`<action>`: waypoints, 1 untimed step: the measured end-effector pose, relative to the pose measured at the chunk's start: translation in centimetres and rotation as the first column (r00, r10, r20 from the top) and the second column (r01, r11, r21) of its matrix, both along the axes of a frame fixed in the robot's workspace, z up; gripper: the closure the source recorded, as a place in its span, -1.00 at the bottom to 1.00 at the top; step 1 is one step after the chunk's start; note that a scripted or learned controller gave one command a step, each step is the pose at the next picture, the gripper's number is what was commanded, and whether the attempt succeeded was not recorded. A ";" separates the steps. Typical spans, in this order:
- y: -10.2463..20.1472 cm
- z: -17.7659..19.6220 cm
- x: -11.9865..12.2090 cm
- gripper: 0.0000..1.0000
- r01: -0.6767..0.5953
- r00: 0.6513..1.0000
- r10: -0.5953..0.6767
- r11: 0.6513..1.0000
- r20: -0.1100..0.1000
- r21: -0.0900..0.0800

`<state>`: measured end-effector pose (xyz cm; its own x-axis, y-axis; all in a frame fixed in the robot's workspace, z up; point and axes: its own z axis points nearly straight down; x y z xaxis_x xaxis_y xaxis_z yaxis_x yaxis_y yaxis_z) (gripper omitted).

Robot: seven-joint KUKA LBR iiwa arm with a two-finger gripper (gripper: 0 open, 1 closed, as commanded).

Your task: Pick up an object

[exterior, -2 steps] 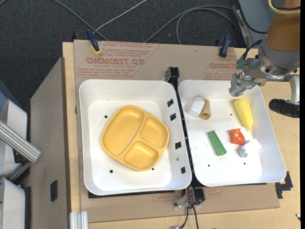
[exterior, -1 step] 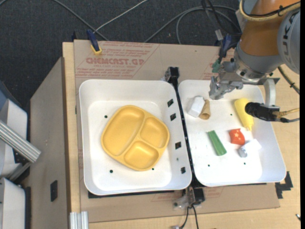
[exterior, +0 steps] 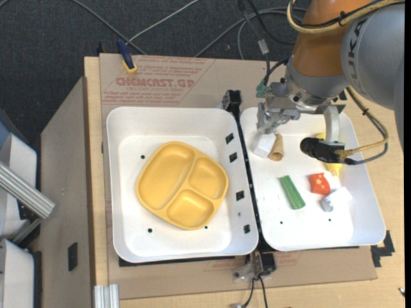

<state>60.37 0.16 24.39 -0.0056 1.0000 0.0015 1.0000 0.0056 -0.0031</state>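
Observation:
My gripper (exterior: 272,126) hangs over the far left part of the right bin (exterior: 359,230). Just below it lie a small white block (exterior: 262,148) and a tan cone (exterior: 276,147), side by side. From this angle I cannot see whether anything sits between the jaws. A green bar (exterior: 291,192) lies in the middle of the right bin. A red piece (exterior: 319,183) rests to its right, with a small grey thing (exterior: 327,205) and a white piece (exterior: 341,195) close by.
The left bin (exterior: 122,172) holds a yellow divided plate (exterior: 182,185). A black ridge (exterior: 243,165) runs between the two bins. The arm's orange band (exterior: 324,24) and grey link loom over the right bin's far side. Cardboard (exterior: 160,76) lies behind the bins.

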 end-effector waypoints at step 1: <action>6.2 0.4 -0.7 1.00 -0.002 1.000 0.002 1.000 0.002 0.002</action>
